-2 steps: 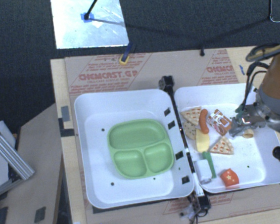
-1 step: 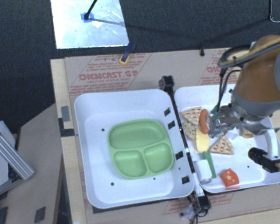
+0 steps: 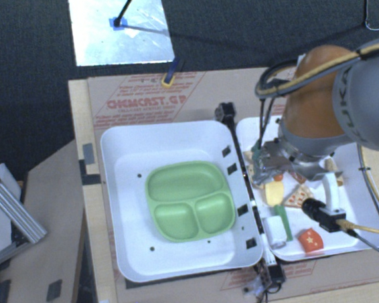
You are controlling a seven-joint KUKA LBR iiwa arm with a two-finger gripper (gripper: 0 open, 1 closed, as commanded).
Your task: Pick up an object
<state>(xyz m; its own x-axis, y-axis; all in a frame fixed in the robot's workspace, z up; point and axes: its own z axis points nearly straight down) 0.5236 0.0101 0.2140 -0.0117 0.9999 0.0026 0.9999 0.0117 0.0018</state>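
A red block (image 3: 310, 240) with a yellow star on its face is seen nearest the camera, at the near edge of the right bin (image 3: 357, 207). Just to its left a green stick (image 3: 285, 223) is laid lengthwise, and a small white object (image 3: 275, 229) is set against the stick's left side, close to the wall shared by the two bins. Farther back, a yellow piece (image 3: 275, 193) is found beside a flat patterned piece (image 3: 295, 197) in red and pale tones; whether the two touch cannot be told.

The gripper (image 3: 264, 165) is lowered into the right bin, at its left side, directly behind the yellow piece. Whether it is open or closed cannot be told, and nothing is seen to be held by it. The rear half of the right bin is covered by the grey arm (image 3: 332, 99) with its orange band.

The left bin (image 3: 123, 188) is occupied by a green plate (image 3: 189, 201), divided into three compartments and placed flat near the middle. Both bins are borne by a cardboard sheet (image 3: 146, 95) with red lettering. Behind it, a shiny silver sheet (image 3: 122, 27) is spread on the dark floor.
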